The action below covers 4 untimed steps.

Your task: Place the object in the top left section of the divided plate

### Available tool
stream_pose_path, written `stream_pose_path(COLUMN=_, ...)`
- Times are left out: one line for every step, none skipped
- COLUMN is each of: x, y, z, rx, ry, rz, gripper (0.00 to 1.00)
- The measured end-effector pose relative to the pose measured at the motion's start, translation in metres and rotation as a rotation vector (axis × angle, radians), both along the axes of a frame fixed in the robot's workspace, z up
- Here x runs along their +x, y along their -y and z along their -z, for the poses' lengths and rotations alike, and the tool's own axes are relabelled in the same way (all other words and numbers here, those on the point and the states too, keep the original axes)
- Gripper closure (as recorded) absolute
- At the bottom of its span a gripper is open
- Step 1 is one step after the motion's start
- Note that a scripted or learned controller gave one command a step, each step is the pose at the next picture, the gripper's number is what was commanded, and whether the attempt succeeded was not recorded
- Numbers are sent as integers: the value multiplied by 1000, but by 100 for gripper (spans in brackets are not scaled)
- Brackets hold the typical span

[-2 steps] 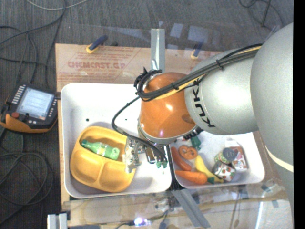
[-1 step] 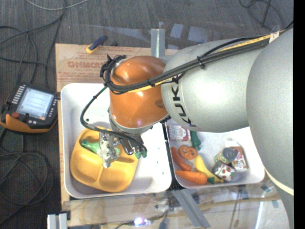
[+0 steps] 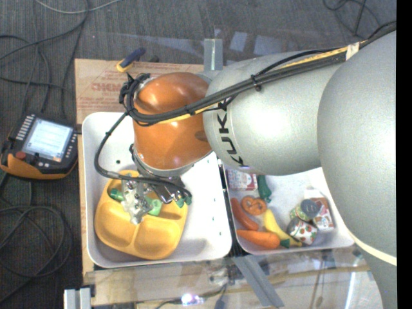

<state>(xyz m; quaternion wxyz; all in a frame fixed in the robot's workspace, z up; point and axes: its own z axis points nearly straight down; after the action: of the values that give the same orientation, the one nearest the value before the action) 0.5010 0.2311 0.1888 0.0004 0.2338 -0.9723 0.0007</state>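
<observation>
A yellow divided plate (image 3: 138,230) lies in the front half of the left bin (image 3: 209,230). My gripper (image 3: 143,203) hangs low over the plate's upper part, under the orange band of the arm (image 3: 170,121). Small green pieces (image 3: 116,194) show at the plate's top left section, with more green (image 3: 154,206) right beside the gripper's metal parts. Whether any green piece is held I cannot tell, since the wrist hides much of that area.
The right bin (image 3: 344,240) holds several toy foods: a carrot (image 3: 259,238), a banana (image 3: 275,226), a sausage (image 3: 243,215), small cans (image 3: 302,230). The big grey arm covers the view's upper right. A teach pendant (image 3: 42,147) lies left of the bench.
</observation>
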Motion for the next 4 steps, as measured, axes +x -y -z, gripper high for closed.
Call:
stream_pose_path(x=-6, y=43, z=23, rx=-1, ry=0, rz=-62, gripper=100)
stream_pose_path(x=-10, y=65, z=79, rx=7, ry=-1, rz=-139, gripper=100)
stream_pose_path(x=-11, y=65, z=78, rx=5, ry=-5, rz=-140, gripper=0)
stream_pose_path(x=-10, y=64, z=69, rx=7, ry=-2, rz=-138, gripper=100)
